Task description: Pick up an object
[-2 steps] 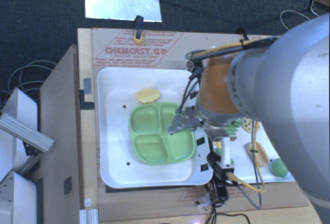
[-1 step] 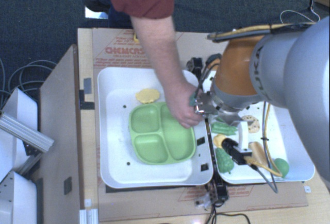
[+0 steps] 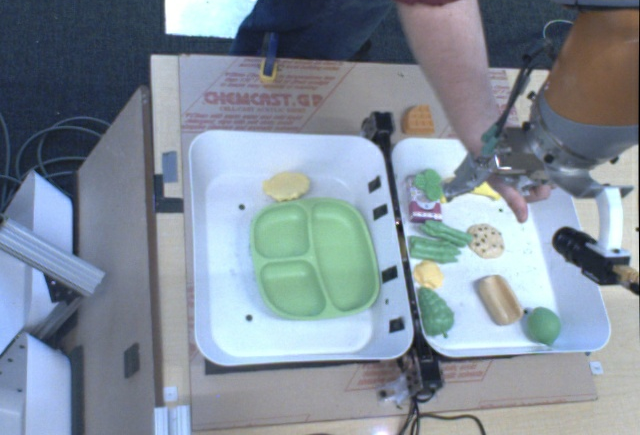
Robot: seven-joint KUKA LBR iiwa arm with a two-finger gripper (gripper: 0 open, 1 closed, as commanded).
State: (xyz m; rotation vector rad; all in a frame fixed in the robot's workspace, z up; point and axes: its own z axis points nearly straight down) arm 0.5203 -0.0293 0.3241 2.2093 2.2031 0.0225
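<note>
Toy foods scattered across the two white bins

In the left bin (image 3: pixel 215 223) a pale green divided plate (image 3: pixel 314 257) lies flat near the middle, with a yellow, wavy-edged piece (image 3: pixel 286 186) just beyond its far left corner. The right bin (image 3: pixel 580 308) holds a red-and-white packet topped with green (image 3: pixel 424 198), green pea pods (image 3: pixel 438 241), a speckled round cookie (image 3: pixel 486 240), a small yellow piece (image 3: pixel 428 274), a knobbly green piece (image 3: pixel 436 311) at the near left, a tan bread loaf (image 3: pixel 498 299) lying at a slant, and a green ball (image 3: pixel 543 325) near the front right corner. An orange waffle-like piece (image 3: pixel 419 120) sits on the worktop beyond that bin.
</note>
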